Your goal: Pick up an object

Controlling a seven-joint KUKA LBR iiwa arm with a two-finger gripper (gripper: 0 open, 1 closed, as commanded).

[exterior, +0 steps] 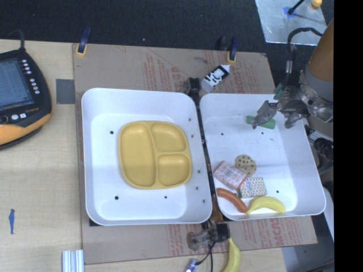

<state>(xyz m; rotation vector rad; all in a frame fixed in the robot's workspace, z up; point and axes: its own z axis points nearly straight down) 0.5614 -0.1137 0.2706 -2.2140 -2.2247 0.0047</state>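
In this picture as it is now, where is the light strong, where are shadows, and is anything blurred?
In the camera view, the left bin looks brightest, with soft shading around the yellow tray; the right bin is evenly lit; the gripper looks a little soft against the green object beneath it; the small food items near the banana stay fairly sharp.

Right bin (295,152), near end: round speckled cookie (245,162); pink wrapped packet (229,175) just beside; patterned packet (253,186); orange-red sausage (231,200); yellow banana (266,205) at rim. Far end: small green piece (266,123), partly hidden.
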